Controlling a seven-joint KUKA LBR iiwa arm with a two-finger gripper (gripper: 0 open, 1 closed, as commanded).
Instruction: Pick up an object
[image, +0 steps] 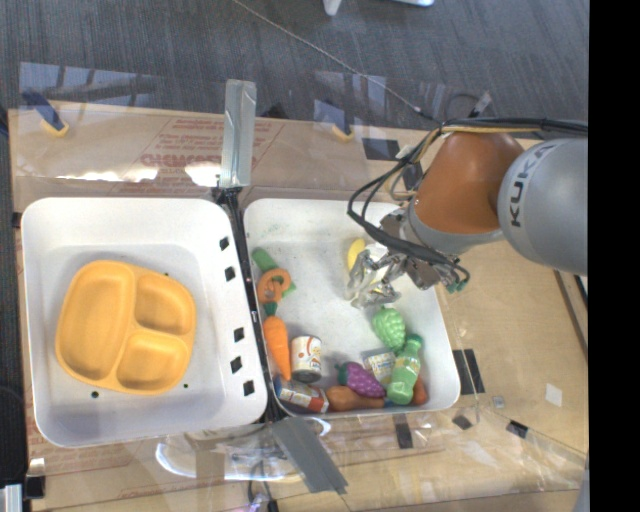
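Note:
My gripper (372, 283) hangs low in the right bin (320, 222), under the orange wrist band, with its metal fingers (366, 276) pointing down near the bin floor. A yellow banana-like toy (355, 251) lies just up and left of the fingers, touching or nearly touching them. A green bumpy toy (389, 326) sits just below the gripper. Nothing is visibly held between the fingers.
The right bin also holds a carrot (275, 337), a green-and-orange toy (270, 278), a small can (306, 354), purple grapes (363, 379) and a green bottle (404, 373) along its front. A yellow divided plate (125, 327) lies in the left bin (40, 240).

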